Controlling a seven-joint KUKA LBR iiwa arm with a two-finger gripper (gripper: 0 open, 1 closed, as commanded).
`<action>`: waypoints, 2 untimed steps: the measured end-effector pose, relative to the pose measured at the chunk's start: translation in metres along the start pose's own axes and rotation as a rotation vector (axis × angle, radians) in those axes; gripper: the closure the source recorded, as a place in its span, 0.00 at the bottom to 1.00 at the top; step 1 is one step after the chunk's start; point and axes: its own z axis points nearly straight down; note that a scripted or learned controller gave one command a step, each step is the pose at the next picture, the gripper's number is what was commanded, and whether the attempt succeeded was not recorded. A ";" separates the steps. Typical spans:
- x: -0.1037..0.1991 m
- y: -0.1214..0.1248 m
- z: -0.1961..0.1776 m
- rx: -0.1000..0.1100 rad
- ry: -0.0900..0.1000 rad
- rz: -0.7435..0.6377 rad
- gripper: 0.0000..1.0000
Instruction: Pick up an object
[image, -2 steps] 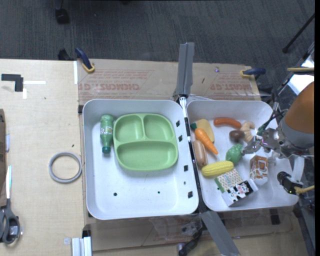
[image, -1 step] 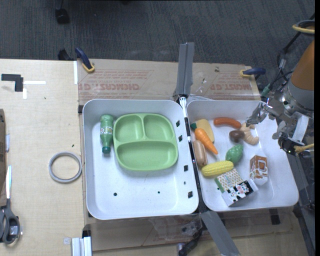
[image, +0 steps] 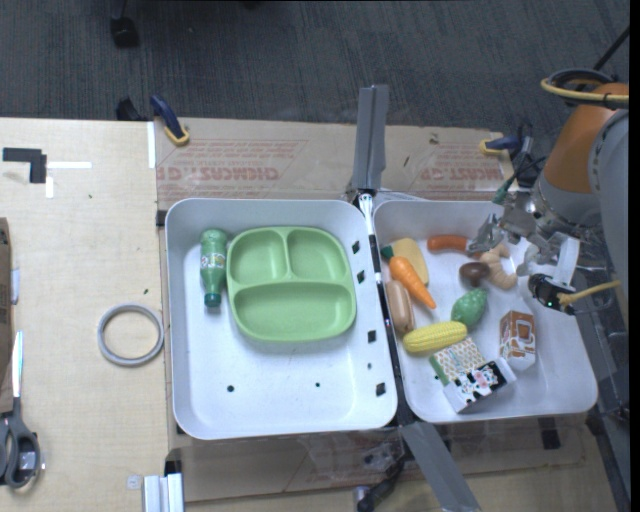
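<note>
The right bin (image: 565, 385) holds several toy foods. Among them are a carrot (image: 412, 283), a hot dog (image: 400, 306), a corn cob (image: 434, 337), a green vegetable (image: 468, 307), and a small orange sausage (image: 447, 242). There are also a brown mushroom-like piece (image: 476, 271), an orange-and-white carton (image: 517, 338) and a cow-patterned carton (image: 470, 376). My gripper (image: 495, 243) hangs over the bin's far right part, just above and behind the brown piece. Nothing is visibly held in it.
In the left bin (image: 182, 340) lie a green divided tray (image: 290, 285) and a green bottle (image: 212, 265). A tape ring (image: 131, 333) and scissors (image: 18, 448) rest on the bench to the left. A metal divider (image: 370, 140) stands between the bins at the back.
</note>
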 end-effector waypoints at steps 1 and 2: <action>0.004 -0.002 0.028 -0.001 0.001 -0.189 0.00; -0.036 -0.097 0.029 0.000 0.004 -0.181 0.00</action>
